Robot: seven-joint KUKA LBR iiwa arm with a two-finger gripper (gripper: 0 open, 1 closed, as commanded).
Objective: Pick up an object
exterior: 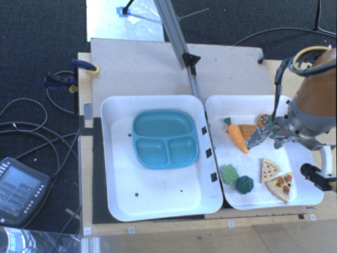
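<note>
The pale wooden desk [158, 67] carries two shallow white plastic bins side by side. Taking the right-hand white bin [305, 165] as landmark, the left-hand white bin [121, 157] touches its left wall and holds a teal three-compartment plastic plate [165, 138]. The grey arm with its orange band [318, 96] leans in over the landmark bin's right rim, and its end effector [261, 136] sits low in the bin's upper middle; whether it is apart or together I cannot tell.

Inside that bin lie the candidates. An orange toy carrot with a green top [237, 136] lies tilted in the upper left, just left of the end effector, with a tan toy cracker-like piece [248, 130] touching it. Two toy pizza slices [277, 177] rest in the lower right. A light green leafy toy [229, 173] and a darker green broccoli-like toy [244, 184] sit together at the lower left.

The step looks like the approach to a grasp, likely on the carrot or cracker. Next would be settling around one piece, closing, then lifting.
</note>
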